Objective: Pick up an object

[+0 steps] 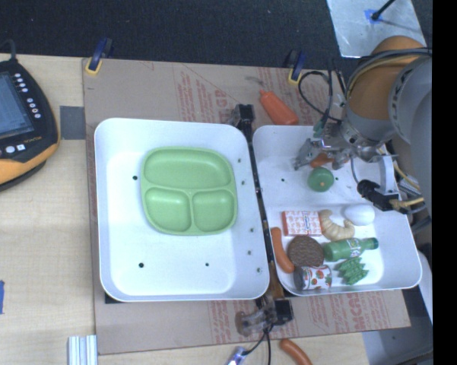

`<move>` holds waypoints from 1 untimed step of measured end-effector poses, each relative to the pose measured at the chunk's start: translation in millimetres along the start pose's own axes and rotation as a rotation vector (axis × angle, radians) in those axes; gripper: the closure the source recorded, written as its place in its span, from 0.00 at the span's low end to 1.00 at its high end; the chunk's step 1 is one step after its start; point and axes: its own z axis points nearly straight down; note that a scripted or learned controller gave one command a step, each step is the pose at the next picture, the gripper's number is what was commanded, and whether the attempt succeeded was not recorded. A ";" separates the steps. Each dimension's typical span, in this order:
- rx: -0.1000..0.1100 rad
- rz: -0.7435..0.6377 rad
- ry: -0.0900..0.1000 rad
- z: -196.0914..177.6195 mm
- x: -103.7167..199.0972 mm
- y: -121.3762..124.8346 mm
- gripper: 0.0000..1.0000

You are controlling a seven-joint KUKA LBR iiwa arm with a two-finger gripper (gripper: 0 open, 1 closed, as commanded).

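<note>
The robot arm (pixel 388 97) comes in from the upper right of the frame, and its far side is cut off at the edge. Its claw (pixel 319 157) hangs over the top part of the right bin (pixel 270 147). The claw is small, dark and mixed up with wires, so it is hard to tell how far it is open, and nothing can be seen held in it. A little green ball (pixel 321 179) with a reddish top lies just below the claw, very near it. Whether they touch cannot be told.

The right bin holds many small things, all crowded in its lower half. There is a red and white packet (pixel 301 222), a tan curved piece like a croissant (pixel 336 225), and a white egg shape (pixel 359 215) beside it. Under those sit a dark brown round thing (pixel 306 250), a green bottle (pixel 350 247) lying on its side, a small can (pixel 314 278) with red on it, and a bumpy green piece (pixel 355 271). An orange sausage shape (pixel 281 249) lies along the bin's left wall.

The left bin (pixel 110 204) holds a light green plate (pixel 189 189) with three parts.

Outside the bins, an orange carrot shape (pixel 277 107) lies on the brown board at the top. Another orange piece (pixel 296 350) at the bottom is partly cut off. A screen pad (pixel 15 124) with an orange rim sits at the far left, cut off by the edge.
</note>
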 end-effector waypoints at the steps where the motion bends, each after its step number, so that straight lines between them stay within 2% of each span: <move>1: -0.007 0.002 -0.002 -0.3 -14.1 0.7 0.00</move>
